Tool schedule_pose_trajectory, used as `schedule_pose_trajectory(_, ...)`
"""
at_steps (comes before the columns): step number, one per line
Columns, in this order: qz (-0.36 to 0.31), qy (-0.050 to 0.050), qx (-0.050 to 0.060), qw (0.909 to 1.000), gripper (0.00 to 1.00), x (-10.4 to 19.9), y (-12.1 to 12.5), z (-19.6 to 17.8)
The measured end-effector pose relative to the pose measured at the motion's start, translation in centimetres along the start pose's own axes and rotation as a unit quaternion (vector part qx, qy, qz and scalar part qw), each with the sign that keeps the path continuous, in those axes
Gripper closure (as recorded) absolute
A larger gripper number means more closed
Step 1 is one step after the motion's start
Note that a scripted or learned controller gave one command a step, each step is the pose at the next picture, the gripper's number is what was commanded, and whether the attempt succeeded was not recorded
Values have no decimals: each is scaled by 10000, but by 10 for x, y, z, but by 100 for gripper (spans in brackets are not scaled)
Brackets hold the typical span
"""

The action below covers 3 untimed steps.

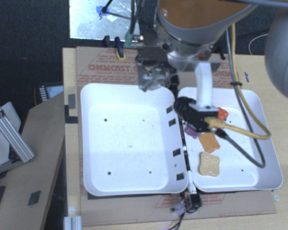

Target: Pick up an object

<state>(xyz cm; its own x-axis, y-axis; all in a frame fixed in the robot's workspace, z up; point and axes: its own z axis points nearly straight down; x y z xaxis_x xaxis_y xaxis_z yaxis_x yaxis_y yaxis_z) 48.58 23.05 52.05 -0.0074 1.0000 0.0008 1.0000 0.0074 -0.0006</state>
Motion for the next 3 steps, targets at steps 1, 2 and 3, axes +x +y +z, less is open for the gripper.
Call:
schedule_pose_trajectory(1, 18, 2, -8, 10000, 0, -2, 0, -1)
schedule_pose_trajectory(2, 4, 11, -19, 10000, 100, -2, 1, -13)
schedule_pose_trajectory(3, -1, 10, -15, 10000, 0, -2, 1, -12)
